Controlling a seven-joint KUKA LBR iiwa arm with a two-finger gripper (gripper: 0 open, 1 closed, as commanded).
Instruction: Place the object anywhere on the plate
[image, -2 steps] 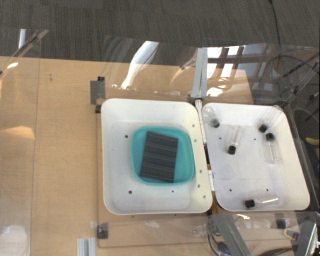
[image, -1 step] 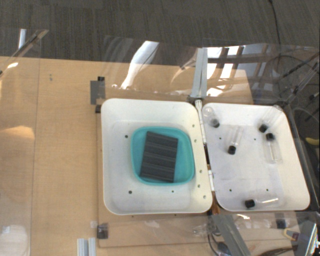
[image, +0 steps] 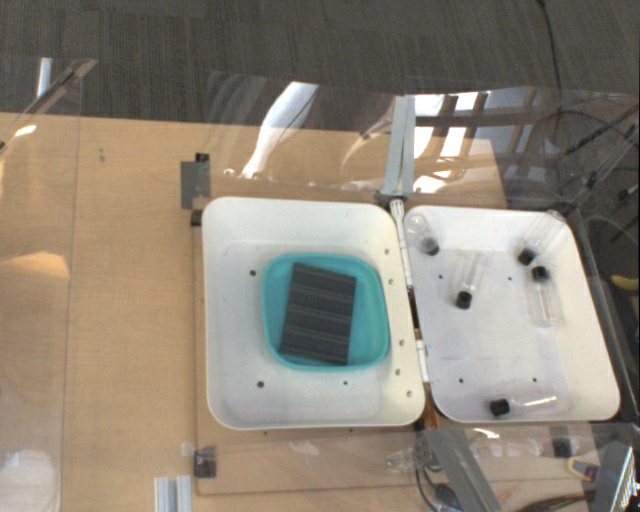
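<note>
Two bins side by side on the bench (image: 110, 300). Left bin (image: 230, 390): a plate (image: 275, 300) at its centre, a ridged block (image: 319, 314) lying on the plate. Right bin (image: 570, 380): several small vials (image: 546, 296) scattered apart across its floor.

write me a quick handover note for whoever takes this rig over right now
Hand: I can't report a state for it from this frame.
Things: the dark ridged block lies flat on the teal plate, which sits in the left bin. The right bin holds several small clear vials with black caps, scattered.
Done: the block rests wholly inside the plate's rim, so the placement looks complete.
Left: probably nothing but confirming that the block is the intended object.
</note>
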